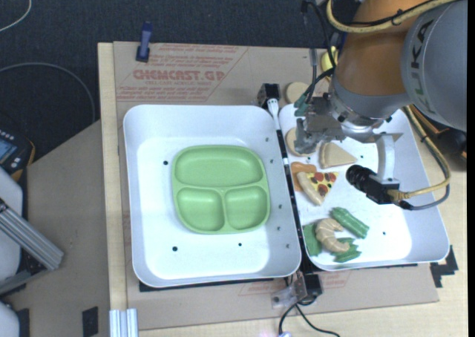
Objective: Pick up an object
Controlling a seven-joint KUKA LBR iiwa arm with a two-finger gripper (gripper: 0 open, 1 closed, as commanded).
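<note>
Several toy foods lie in the right bin (415, 243). A pizza slice (313, 182) with red and green toppings lies near the bin's left wall. Just beyond it sits a tan bread wedge (338, 155). A green bean pod (349, 222) and a tan croissant-like piece (330, 234) on a green leaf lie toward the near edge. My gripper (303, 142) hangs over the far left part of this bin, just above the pizza slice and left of the wedge. I see nothing held in it.
The left bin (148, 239) holds a green divided plate (220, 187). A black fitting (369, 182) with a cable hangs from the arm over the right bin's middle. The arm's bulk covers the bin's far side. A blue clip (144, 41) lies on the cardboard.
</note>
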